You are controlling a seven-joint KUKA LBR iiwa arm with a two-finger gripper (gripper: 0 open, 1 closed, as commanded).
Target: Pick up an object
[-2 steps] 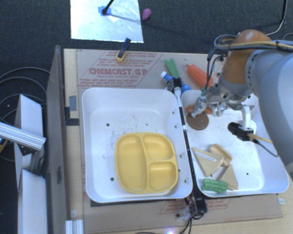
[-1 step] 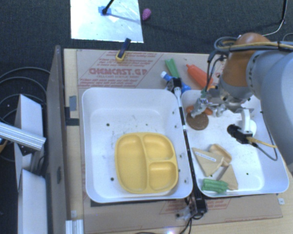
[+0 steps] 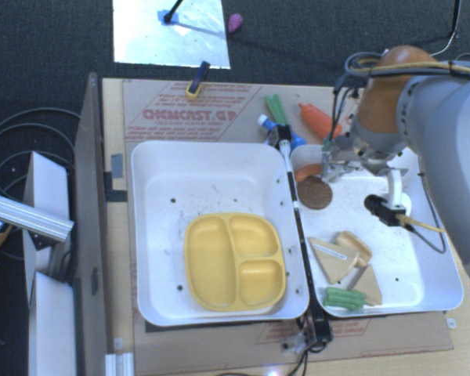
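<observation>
My gripper hangs low over the far left corner of the right bin, below the orange wrist band. Just under and left of it lie a small orange piece and a round brown disc; whether it touches either is unclear. Nearer the front of this bin rest pale wooden wedge-shaped blocks and a green pod-shaped piece. A yellow divided plate lies in the left bin.
Behind the bins, on the cardboard, lie a green marker-like stick, an orange carrot-like piece and a blue-white item. A small yellow and blue tool sits farther back. The divider rim runs between the bins.
</observation>
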